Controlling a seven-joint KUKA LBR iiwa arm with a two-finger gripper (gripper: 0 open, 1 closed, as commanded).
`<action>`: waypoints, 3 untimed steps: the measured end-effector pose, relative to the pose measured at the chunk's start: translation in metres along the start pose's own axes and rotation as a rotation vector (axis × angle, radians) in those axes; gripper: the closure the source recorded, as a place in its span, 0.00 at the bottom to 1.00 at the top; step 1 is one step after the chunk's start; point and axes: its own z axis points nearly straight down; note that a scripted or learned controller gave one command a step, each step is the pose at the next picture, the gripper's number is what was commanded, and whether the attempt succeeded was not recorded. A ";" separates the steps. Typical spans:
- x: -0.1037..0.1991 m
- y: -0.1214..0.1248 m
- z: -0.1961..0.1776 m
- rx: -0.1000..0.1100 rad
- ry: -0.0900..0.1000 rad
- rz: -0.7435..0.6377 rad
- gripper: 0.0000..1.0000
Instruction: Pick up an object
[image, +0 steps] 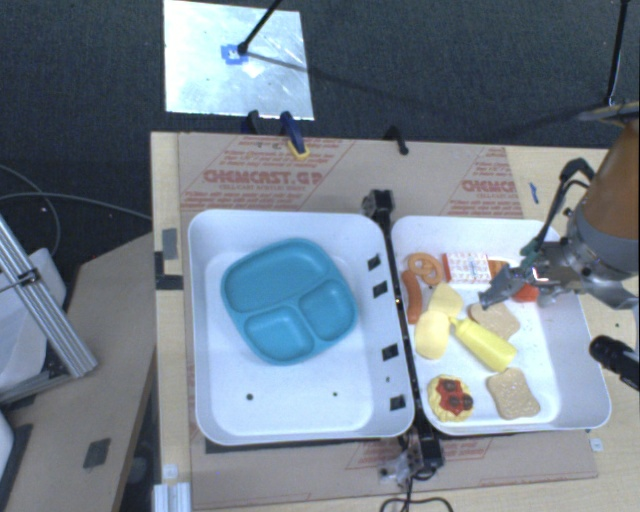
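The right bin (575, 345) holds toy food: a pretzel (422, 267), a sausage (411, 294), a red-and-white packet (468, 267), a pale yellow lump (431, 335), a yellow bottle (486, 344), a toast slice (499, 321), a bread slice (514, 393) and a small pizza (452, 397). My gripper (502, 292) reaches in from the right and hangs low over the middle of this bin, just above the toast slice. A small red-orange piece (522, 291) lies right at the gripper tip; whether it is gripped or just lies beneath is unclear.
The left bin (215, 400) holds a blue sectioned plate (288, 300). A black divider with clips (392, 300) runs between the bins. Cardboard (270, 170) lies under both, and a black part (615, 357) sticks in at the right edge.
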 end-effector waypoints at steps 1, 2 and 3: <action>0.039 -0.001 0.001 0.001 0.002 -0.005 0.00; 0.050 -0.015 -0.007 0.000 0.001 -0.004 0.00; 0.028 -0.022 0.080 0.009 0.000 0.004 0.00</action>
